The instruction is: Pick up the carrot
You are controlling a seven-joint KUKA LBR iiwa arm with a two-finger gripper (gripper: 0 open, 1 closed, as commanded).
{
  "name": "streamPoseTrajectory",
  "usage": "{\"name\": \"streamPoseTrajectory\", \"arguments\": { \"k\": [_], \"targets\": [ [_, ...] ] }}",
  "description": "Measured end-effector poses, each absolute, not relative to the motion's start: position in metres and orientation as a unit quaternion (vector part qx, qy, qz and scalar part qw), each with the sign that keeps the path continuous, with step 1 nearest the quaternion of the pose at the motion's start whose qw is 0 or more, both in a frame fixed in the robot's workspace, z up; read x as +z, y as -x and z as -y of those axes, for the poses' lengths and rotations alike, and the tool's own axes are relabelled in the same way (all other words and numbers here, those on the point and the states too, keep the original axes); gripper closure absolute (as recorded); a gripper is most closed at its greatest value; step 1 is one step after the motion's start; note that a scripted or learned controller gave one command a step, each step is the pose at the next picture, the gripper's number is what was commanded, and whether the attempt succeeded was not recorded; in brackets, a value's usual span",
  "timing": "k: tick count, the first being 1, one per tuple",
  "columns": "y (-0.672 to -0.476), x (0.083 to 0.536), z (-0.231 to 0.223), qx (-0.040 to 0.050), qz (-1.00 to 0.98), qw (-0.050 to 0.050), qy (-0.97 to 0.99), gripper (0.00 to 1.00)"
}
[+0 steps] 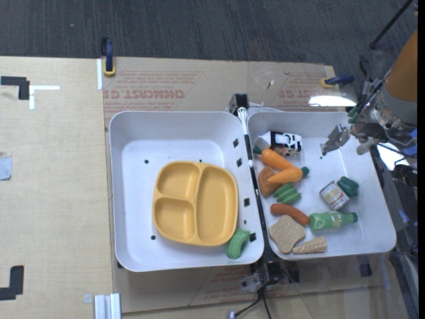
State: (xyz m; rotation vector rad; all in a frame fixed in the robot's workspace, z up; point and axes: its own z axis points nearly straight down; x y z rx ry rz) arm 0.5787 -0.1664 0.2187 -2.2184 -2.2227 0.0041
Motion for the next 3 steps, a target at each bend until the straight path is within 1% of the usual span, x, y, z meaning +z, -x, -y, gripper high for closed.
{"name": "streamPoseTrajectory", "arguments": {
  "k": [1, 2, 3],
  "targets": [
    [-0.5853, 0.092, 0.1238, 0.0007, 0.728, 0.0, 0.686, 0.0],
    [-0.5861, 0.1014, 0.1252, 0.0007, 0.726, -0.001, 0.687, 1.0],
    [-0.5859, 0.1013, 0.1251, 0.001, 0.726, -0.001, 0.687, 0.0]
  ]
}}
